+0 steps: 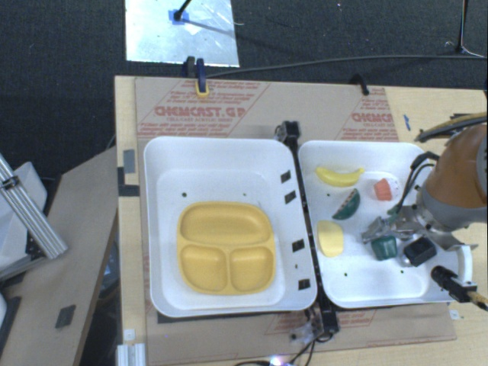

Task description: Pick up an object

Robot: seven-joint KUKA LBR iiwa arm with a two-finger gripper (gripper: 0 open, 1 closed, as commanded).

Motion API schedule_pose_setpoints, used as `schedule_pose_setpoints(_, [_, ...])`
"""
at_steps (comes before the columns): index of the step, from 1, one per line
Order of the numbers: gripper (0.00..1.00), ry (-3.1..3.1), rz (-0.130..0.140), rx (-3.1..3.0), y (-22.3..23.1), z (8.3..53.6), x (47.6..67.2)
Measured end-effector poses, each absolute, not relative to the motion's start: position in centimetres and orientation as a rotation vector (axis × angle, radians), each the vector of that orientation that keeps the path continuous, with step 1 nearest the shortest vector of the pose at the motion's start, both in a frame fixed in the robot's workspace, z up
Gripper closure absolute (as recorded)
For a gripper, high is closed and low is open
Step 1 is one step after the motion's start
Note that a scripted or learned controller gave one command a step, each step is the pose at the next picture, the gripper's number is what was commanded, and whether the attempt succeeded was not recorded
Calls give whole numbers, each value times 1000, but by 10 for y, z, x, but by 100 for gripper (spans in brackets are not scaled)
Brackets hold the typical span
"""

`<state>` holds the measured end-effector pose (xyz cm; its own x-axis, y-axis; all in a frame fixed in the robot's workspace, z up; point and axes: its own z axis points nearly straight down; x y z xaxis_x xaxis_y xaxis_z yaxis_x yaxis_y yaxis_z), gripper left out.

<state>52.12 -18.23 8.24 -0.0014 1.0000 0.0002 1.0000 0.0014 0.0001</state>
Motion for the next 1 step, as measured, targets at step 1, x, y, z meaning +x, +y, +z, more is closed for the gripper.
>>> schedule_pose_setpoints(1, [100, -2225, -3, -2223, -183, 95, 522])
